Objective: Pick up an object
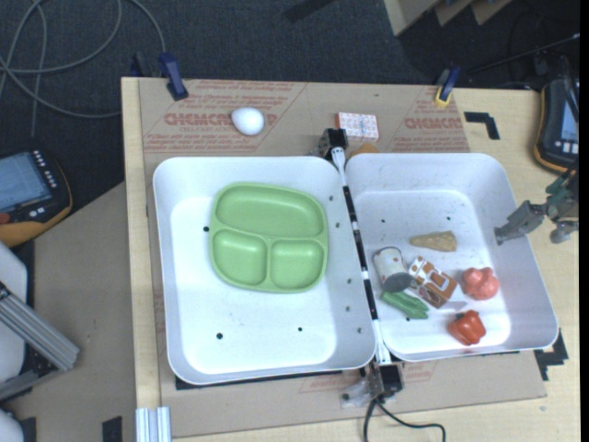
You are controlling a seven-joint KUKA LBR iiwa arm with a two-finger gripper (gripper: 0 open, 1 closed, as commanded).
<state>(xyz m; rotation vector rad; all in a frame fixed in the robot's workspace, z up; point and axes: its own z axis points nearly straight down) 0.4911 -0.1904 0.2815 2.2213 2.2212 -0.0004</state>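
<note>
Camera view, gripper (532, 217): I see it at the right bin's (488, 168) right rim; I cannot tell its jaw state
Right bin, near part: tomato (479, 283); red pepper (467, 326); green beans (405, 303); can (389, 264); bread wedge (434, 240) farther back
Left bin (184, 238): green divided plate (269, 237)

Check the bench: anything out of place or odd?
Two things sit outside the bins on the cardboard behind them: a white ball and a small patterned block. The remaining items are clustered in the right bin; the left bin holds a green divided plate. No spill or damage visible.
</note>
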